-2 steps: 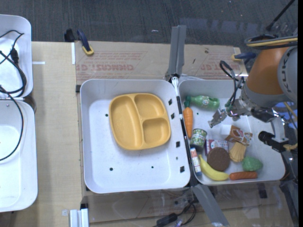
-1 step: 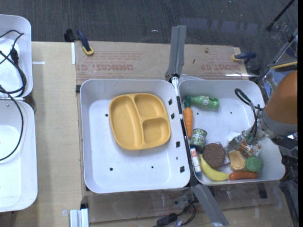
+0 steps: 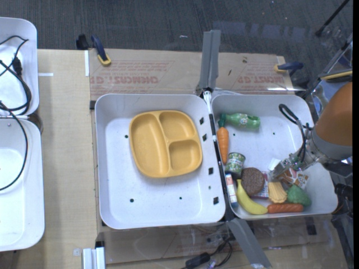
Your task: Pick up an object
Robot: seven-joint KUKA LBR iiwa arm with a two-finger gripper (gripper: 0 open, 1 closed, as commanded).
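Pincer sits low in the right bin, over the heap of toy food at its near side; whether it is open or shut, I cannot tell. Just beside it lie a cracker, a green piece, a brown patty, a banana and a sausage. A carrot and green bottle lie farther off. The left bin holds a yellow divided plate.
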